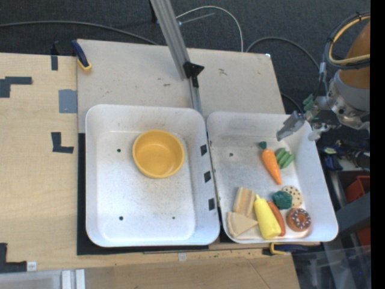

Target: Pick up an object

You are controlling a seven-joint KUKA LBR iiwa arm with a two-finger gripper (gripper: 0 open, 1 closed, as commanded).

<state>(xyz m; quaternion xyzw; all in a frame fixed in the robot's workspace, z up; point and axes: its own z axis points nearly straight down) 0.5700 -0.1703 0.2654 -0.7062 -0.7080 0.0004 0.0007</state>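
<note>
Where visible at the right bin's upper right rim:
Claw [293, 125]: grey fingers over the rim, spread impossible to tell, nothing seen between them.
Right bin [240, 134]: carrot [272, 165] nearest the claw, apart from it; green piece [284, 158] just beside.
Bottom corner: yellow banana [267, 217], donut [298, 220], bread slices [243, 208], clustered.
Left bin [105, 179]: yellow bowl [158, 153], upright.

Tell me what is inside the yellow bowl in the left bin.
The yellow bowl in the left bin shows only its own yellow floor and inner wall, nothing in it. What lies beneath it on the bin floor is covered.
</note>
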